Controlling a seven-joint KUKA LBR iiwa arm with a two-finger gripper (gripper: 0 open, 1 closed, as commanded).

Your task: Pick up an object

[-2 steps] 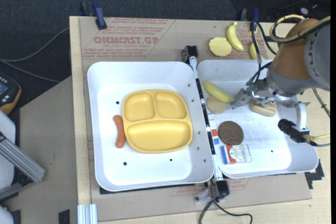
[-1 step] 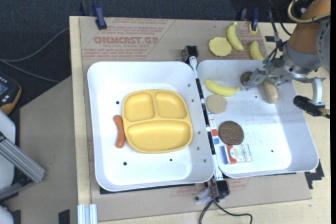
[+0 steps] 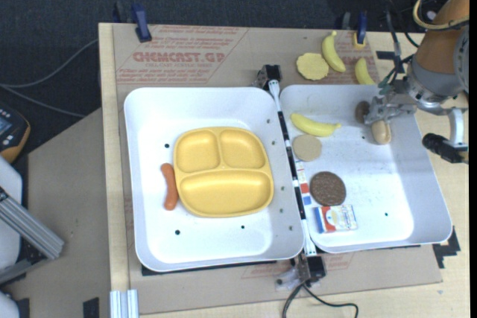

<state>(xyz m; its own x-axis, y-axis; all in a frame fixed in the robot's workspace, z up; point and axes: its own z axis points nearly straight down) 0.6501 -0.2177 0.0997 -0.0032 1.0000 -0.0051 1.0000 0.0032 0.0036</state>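
**Arm reaching into the right bin from the right edge of the frame**

Camera view. The desk (image 3: 186,59) carried two shallow white bins side by side. The left bin (image 3: 145,160), in the centre-left of the frame, held a yellow divided plate (image 3: 222,171) with three compartments near its middle, and an orange sausage (image 3: 170,186) that lay just beside the plate's left edge, lengthwise from upper to lower frame. The right bin (image 3: 402,190) held several loose items. A banana (image 3: 314,126) lay near the bin's upper left, with a pale round disc (image 3: 306,148) just below it. Lower, a dark brown round patty (image 3: 327,188) sat near the bin's left wall, and a small flat packet (image 3: 333,218) with red, white and blue print lay just below the patty. A small tan, egg-shaped object (image 3: 381,132) lay in the upper right part of this bin.

The arm (image 3: 440,56) entered at the upper right of the frame, its orange band above the grey wrist. The hand (image 3: 375,114) sat low over the upper right of the right bin, directly above and touching or nearly touching the tan object; whether its fingers were spread or pressed together could not be told, nor whether the object was between them.

Outside the bins, on the desk at the upper right, lay a yellow disc (image 3: 312,66) and two more bananas (image 3: 333,53) (image 3: 363,71), the second close to the arm.
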